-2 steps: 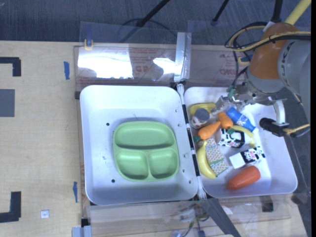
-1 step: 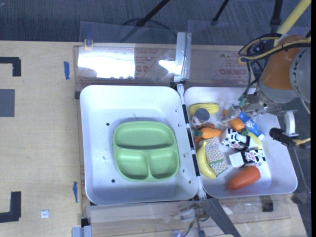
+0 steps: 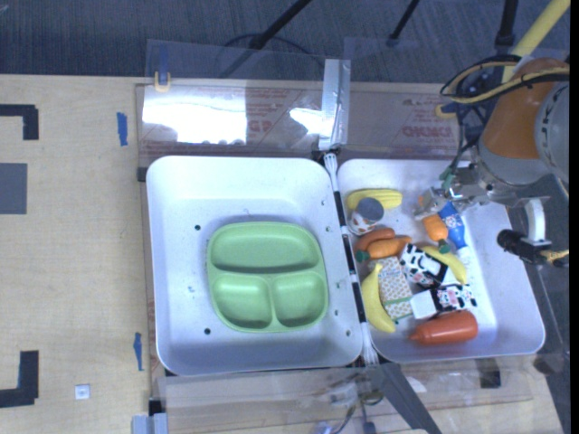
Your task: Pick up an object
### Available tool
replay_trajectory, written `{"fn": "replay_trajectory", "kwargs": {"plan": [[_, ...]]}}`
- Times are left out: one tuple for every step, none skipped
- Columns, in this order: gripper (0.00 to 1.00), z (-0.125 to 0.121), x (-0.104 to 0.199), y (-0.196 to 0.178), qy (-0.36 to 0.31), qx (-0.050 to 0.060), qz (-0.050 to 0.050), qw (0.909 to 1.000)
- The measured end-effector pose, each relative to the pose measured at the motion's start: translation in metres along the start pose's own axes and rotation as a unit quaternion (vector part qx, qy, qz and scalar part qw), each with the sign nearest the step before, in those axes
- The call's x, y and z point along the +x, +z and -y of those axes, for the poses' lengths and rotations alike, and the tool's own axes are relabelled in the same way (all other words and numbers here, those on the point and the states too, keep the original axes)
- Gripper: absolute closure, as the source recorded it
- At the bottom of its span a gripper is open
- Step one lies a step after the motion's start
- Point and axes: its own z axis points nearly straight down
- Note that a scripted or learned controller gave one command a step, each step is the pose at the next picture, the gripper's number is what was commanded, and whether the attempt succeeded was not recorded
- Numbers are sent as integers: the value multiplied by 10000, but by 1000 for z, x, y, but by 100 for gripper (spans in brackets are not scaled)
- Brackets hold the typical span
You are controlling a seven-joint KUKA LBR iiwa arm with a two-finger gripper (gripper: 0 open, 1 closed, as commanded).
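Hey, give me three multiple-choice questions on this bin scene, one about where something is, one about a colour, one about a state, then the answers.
1. Where does the divided tray lie?
A. In the left bin
B. In the right bin
C. On the bench outside the bins

2. What colour is the tray?
A. Blue
B. Green
C. Red

3. What do the tray's compartments hold?
A. A banana
B. A carrot
C. Nothing

Answers:
1. A, the tray lies flat in the middle of the left bin.
2. B, it is pale green all over.
3. C, all three compartments show bare green; the toy food is piled in the right bin, beside the gripper.
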Motion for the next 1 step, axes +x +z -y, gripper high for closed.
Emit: {"fn": "replay_trajectory", "kwargs": {"plan": [[100,18,28,-106,-759,11,-5,9971]]}}
